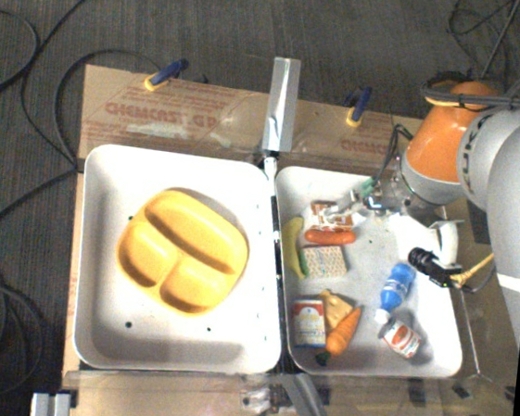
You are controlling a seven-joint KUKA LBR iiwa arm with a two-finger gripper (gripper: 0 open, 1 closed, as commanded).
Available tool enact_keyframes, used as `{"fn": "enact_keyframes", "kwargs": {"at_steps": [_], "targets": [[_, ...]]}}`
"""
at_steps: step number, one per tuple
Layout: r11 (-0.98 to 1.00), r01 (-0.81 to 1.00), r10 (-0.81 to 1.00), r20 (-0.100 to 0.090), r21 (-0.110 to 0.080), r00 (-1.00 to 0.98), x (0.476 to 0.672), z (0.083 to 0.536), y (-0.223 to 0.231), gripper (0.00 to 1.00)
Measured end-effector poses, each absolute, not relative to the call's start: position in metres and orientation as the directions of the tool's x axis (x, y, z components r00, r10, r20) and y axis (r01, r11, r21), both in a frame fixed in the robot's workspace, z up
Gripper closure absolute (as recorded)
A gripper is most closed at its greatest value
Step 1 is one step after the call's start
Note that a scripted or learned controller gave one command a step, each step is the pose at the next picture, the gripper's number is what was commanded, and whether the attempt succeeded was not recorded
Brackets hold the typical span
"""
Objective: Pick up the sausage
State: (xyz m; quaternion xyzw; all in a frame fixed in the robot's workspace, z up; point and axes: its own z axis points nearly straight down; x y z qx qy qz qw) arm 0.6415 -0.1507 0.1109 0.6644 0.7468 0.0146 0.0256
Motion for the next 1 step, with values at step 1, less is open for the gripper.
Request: {"fn": "enact_keyframes", "kwargs": {"at_steps": [1], "targets": [[-0.025,0.999,1.0,-0.01,0.042,0.026,0.6701,0.1101,-0.14,0.0]]}}
